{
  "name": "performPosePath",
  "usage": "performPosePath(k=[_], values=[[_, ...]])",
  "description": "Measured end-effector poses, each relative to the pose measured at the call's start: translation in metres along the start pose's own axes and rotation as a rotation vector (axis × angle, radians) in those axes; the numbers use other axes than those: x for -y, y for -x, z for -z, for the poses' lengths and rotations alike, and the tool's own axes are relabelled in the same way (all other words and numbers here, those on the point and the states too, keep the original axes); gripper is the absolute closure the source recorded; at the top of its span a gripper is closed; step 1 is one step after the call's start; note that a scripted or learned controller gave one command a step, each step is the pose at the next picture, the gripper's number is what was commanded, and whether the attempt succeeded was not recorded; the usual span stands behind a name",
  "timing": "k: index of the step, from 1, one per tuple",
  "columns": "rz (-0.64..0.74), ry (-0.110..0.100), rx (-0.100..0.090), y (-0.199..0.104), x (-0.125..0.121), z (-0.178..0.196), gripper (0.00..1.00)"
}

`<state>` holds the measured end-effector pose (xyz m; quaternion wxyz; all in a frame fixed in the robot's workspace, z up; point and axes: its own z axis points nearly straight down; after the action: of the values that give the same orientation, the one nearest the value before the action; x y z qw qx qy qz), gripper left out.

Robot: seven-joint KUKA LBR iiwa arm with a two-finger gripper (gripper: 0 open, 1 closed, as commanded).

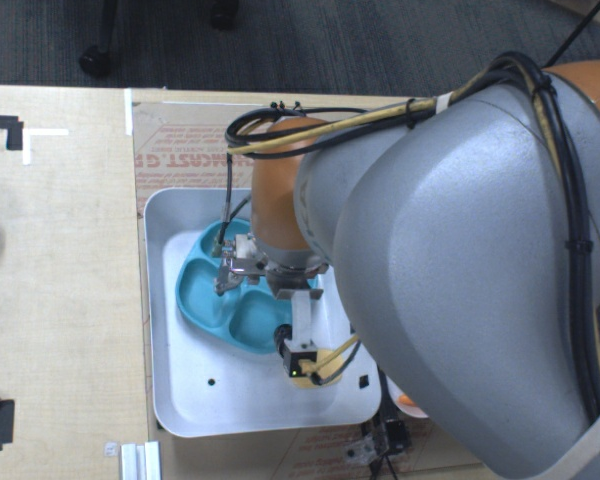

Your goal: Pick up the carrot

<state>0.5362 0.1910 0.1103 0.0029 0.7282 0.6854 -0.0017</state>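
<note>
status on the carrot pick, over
Gripper over blue divided dish in white bin. Orange bit beside bin's right corner, possibly the carrot, mostly hidden under arm.

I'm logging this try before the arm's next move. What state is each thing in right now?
gripper: lowered over the blue dish, no carrot seen in it.
blue dish: lying flat and right side up in the white bin, partly covered by the arm.
white bin: upright on the bench, holding the dish.
orange thing: mostly hidden under the arm, by the bin's near right corner; possibly the carrot.
</note>
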Motion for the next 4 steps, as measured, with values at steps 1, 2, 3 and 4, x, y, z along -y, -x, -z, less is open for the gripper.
performPosePath(k=[1,2,3,4], values=[[-0.552,-0.020,-0.011,0.015,-0.040,-0.018,0.00],[-0.714,-0.015,-0.019,0.053,-0.071,-0.016,0.00],[-0.748,-0.007,-0.001,0.049,-0.076,0.042,0.00],[-0.791,-0.007,-0.002,0.007,-0.052,0.141,0.00]])
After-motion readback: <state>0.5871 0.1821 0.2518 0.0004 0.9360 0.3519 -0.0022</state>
